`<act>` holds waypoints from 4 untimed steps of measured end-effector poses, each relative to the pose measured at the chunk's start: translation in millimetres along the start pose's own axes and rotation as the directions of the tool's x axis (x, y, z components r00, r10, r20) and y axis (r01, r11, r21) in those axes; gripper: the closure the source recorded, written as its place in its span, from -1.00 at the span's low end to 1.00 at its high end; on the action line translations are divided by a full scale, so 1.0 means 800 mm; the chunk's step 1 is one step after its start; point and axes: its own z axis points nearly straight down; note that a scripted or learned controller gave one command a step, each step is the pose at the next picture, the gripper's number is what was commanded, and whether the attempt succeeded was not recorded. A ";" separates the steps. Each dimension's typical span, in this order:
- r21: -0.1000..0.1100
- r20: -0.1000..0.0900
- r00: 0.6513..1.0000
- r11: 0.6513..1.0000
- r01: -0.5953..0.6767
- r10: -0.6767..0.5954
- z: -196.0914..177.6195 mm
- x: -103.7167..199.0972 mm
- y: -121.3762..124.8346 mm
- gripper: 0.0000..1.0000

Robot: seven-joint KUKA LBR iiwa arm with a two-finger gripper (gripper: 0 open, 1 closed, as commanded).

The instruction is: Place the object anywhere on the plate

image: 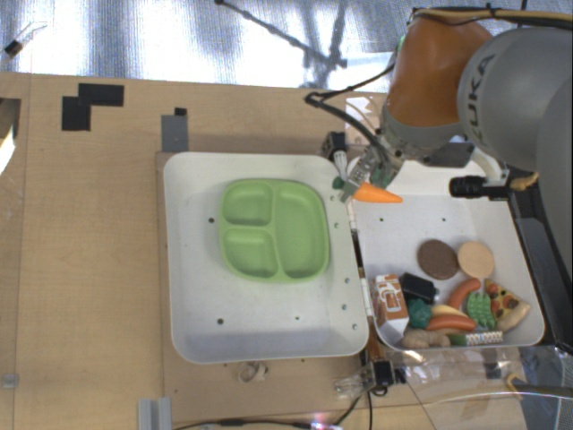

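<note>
A green plate (273,229) with three compartments lies in the left white bin (192,325). My gripper (356,184) hangs over the divide between the two bins, just right of the plate's upper right corner. It is shut on an orange toy carrot (378,196), whose green leafy end sits between the fingers while the orange body sticks out to the right over the right bin.
The right bin (448,218) holds a heap of toy food at its near end: a brown disc (438,258), a tan disc (475,260), a sausage (463,292), a small carton (389,297) and others. Cables run behind the bins.
</note>
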 end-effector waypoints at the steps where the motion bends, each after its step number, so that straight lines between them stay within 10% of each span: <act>1: 0.000 0.000 0.976 0.976 -0.217 0.217 -0.020 0.062 0.079 1.00; 2: 0.002 0.001 0.976 0.976 -0.220 0.220 -0.019 0.060 0.076 -1.00; 3: -0.006 0.007 0.977 0.977 -0.215 0.215 -0.035 0.059 0.079 1.00; 4: 0.003 -0.002 0.984 0.984 -0.178 0.178 0.005 0.088 0.154 1.00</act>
